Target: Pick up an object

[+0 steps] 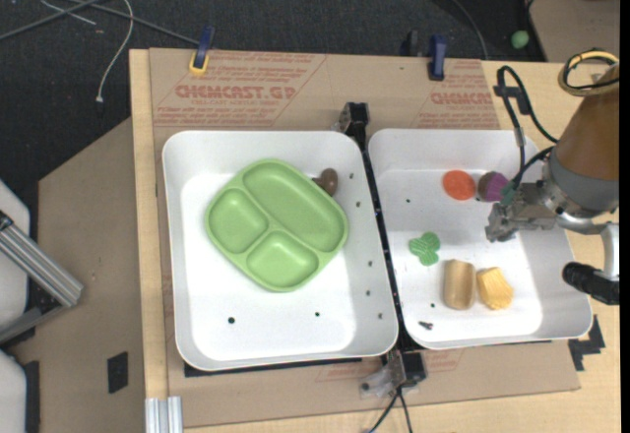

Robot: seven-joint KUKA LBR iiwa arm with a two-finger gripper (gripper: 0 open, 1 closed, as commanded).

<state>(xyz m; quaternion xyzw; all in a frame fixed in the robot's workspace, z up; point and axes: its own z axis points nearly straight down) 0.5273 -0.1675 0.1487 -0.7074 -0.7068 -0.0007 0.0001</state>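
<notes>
In the left bin (197,323) a green divided plate (277,222) lies with a small brown thing (327,181) at its upper right edge. In the right bin (551,323) lie a green clover piece (425,248), an orange disc (458,185), a tan cylinder (457,283), a purple object (491,186) and a yellow block (494,287). The gripper (504,224) hangs just below the purple object, the nearest thing; whether it is parted or closed I cannot tell.

A robotics lab or workshop, by every sign — brown board bench (295,92) with printed lettering held by clamps (203,49), two white bins (197,323) fixed side by side, loose cables (89,13) across dark carpet, aluminium framing (34,264) at the edge.
</notes>
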